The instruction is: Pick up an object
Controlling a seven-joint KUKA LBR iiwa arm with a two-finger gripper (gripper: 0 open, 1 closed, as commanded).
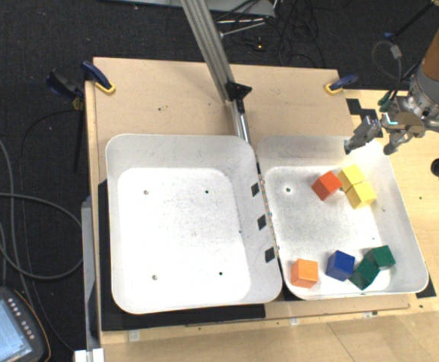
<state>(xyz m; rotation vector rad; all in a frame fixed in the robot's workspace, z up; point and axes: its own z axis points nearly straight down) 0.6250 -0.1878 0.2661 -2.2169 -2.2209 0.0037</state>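
Note:
My gripper point(372, 141) hangs over the far right rim of the right bin point(302, 213), fingers spread open with nothing between them. Just below and left of it lie an orange-red block point(326, 185) and two yellow blocks point(352, 176) point(362, 194) close together. Along the bin's near edge sit an orange block point(304, 272), a blue block point(340, 265) and two green blocks point(365, 272) point(383, 256).
The left bin point(178, 221) lies beside the right one on the wooden bench point(174, 96). A slanted metal pole point(208, 36) runs down to the gap between the bins. Clamps sit at the bench's far corners. Cables trail on the floor at left.

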